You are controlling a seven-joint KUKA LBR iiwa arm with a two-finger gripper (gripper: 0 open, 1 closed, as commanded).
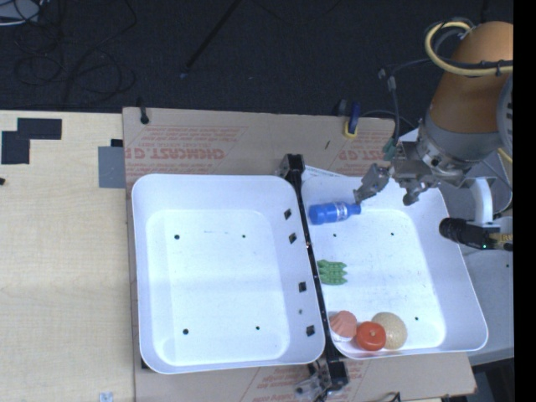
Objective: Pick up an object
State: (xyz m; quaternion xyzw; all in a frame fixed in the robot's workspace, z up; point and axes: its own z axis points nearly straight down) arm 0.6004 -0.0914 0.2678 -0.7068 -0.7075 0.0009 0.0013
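Bench: I saw a pale wooden top at the far left, with a sheet of printed cardboard (218,141) under both bins and dark floor with cables behind.
Left bin: I found the left bin (146,224) sitting on the cardboard, its right rim against a black divider (303,249).
Right bin: the right bin (456,308) lay just beside it, across that divider.
Blue cylinder: a blue cylinder (328,213) with a paler right end lay on its side at the bin's far-left corner.
Green piece: a small green object (332,272) lay near the left wall, about mid-bin.
Near corner: a pink piece (342,322), a red round one (370,336) and a beige round one (392,328) were bunched together – touching, as far as I could judge.
Gripper: the gripper (389,184) hung over the bin's far edge, one finger (369,184) angled down toward the cylinder's pale end – I saw nothing held.
Jaws: spread apart.
Arm: grey with an orange band, reaching from the right.
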